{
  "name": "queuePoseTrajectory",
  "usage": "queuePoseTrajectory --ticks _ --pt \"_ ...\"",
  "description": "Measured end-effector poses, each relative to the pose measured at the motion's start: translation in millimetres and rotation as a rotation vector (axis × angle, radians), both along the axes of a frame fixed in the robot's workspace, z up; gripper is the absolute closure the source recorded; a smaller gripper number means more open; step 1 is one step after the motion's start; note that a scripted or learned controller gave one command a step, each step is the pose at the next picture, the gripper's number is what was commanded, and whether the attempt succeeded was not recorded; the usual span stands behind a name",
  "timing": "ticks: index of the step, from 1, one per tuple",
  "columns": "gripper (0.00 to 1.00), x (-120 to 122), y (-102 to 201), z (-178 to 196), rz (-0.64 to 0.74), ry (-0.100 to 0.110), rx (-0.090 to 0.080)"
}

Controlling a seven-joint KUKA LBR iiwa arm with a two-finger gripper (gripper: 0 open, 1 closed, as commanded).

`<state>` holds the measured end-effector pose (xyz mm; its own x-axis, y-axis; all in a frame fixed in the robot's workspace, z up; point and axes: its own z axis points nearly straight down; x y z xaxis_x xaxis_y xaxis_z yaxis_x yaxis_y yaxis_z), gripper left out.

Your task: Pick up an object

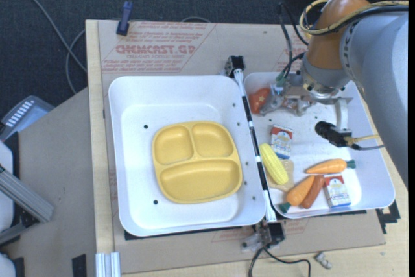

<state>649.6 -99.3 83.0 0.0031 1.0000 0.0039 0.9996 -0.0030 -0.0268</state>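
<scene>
My gripper [288,99] hangs low over the far end of the right bin [382,188], under the orange wrist band. Just left of it, against the bin's far-left corner, lies a red-orange toy fruit [259,99], close to the gripper; I cannot tell whether they touch. Nearer the front are a small red-and-white carton [281,140], a yellow corn cob [274,164], an orange carrot [329,167], a second carrot [299,192] beside a reddish stick [315,189], and another small carton [337,193].
The left bin [130,139] holds a yellow sectioned plate [194,160]. The grey arm body [382,61] covers the right bin's far-right part. A black connector with cable [329,133] sticks out below the wrist. A blue clip [124,17] lies on the cardboard behind the bins.
</scene>
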Motion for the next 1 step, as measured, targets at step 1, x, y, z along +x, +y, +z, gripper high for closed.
queuePoseTrajectory --ticks 1 --pt "0.0 -42.1 0.7 0.9 0.002 -0.024 -0.003"
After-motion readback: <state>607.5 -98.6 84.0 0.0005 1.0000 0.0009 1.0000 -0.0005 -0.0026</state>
